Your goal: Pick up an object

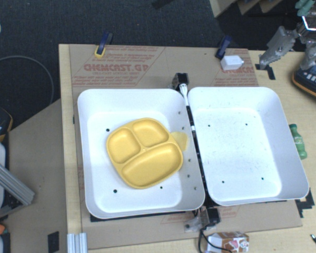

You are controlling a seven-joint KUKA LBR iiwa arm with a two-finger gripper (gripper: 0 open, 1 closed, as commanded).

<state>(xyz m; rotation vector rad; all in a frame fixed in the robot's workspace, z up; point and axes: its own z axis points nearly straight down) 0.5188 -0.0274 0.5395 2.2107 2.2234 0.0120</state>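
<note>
A yellow plate [144, 152] with three compartments lies in the left white bin [92, 115], slightly right of its middle. A small pale yellow piece [180, 140] pokes out from under the plate's right rim. At the top right, beyond the right bin's far corner, a grey metal part that looks like my gripper [274, 47] hangs over the bench, well away from the plate and with nothing visibly in it.
The right white bin [289, 157] sits beside the left one, with a black divider strip [190, 121] between them. A small white block [231, 62] and clamps lie on the cardboard behind the bins. A green item [298, 141] rests at the right bin's outer edge.
</note>
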